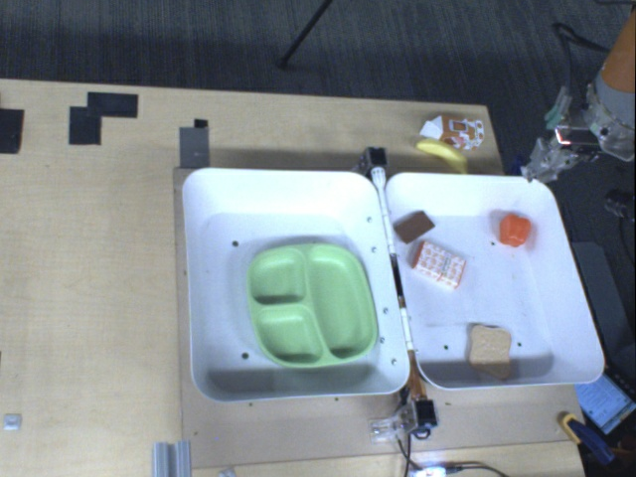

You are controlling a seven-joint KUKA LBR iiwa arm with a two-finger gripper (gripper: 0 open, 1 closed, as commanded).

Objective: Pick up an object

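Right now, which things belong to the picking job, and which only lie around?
For the job: gripper; orange object; brown block; patterned packet; tan sponge.

Lying about: green divided tray; yellow item on the bench.

White bins [214,266] hold a green tray [310,304], orange ball [514,231], brown block [413,226], tan sponge [489,346].
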